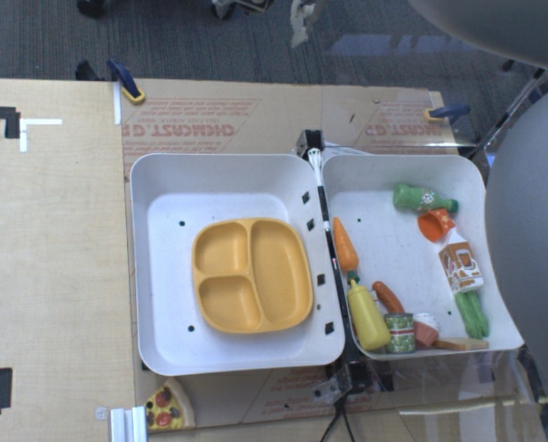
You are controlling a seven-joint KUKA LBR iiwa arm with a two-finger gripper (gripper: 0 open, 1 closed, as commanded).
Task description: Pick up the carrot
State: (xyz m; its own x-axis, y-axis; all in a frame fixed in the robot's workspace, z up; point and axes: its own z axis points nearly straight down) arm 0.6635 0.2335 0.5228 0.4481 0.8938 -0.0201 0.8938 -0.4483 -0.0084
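The carrot (344, 243) is a small orange cone lying against the left wall of the right bin (398, 171), pointing toward the back. Just in front of it lies a yellow bottle (367, 319). The arm's large grey body (481, 7) hangs high at the top right, close to the camera. My gripper (303, 9) appears as a pale shape near the top edge, over the floor beyond the bins and far from the carrot.
The right bin also holds a green bottle (424, 198), an orange piece (437, 225), a small carton (460, 267), a green cucumber (474, 314), a sausage (388, 296) and a can (400, 332). A yellow divided plate (252, 274) lies in the left bin (154, 247).
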